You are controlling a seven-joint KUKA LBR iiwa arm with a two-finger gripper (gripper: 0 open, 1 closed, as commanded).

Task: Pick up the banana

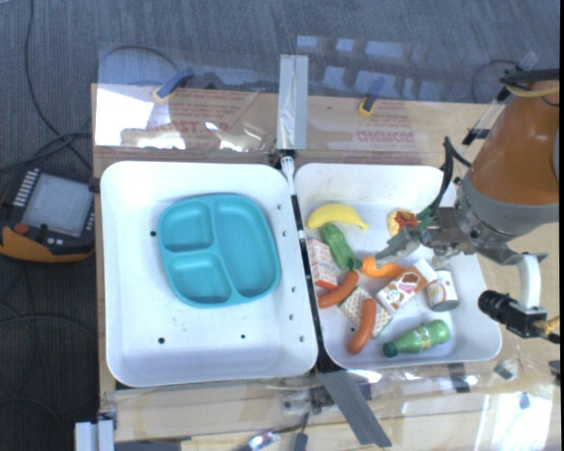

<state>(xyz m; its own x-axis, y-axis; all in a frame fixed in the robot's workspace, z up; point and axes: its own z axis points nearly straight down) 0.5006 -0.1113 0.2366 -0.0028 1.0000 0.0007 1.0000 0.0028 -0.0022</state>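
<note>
The yellow banana (336, 216) lies at the upper left of the right bin (470, 346), next to a green vegetable (339, 247). My gripper (400, 243) hangs over the middle of the right bin, to the right of the banana and a little nearer the front, clear of it. Its grey fingers (392, 249) point left, just above an orange carrot piece (383, 270). Nothing shows between them.
The right bin also holds sausages (338, 291), a green bottle (416, 337), small cartons (400, 290), a can (442, 294) and a red-yellow toy (401, 220). A blue divided plate (216, 249) sits in the left bin (132, 346). A divider wall (304, 280) separates the bins.
</note>
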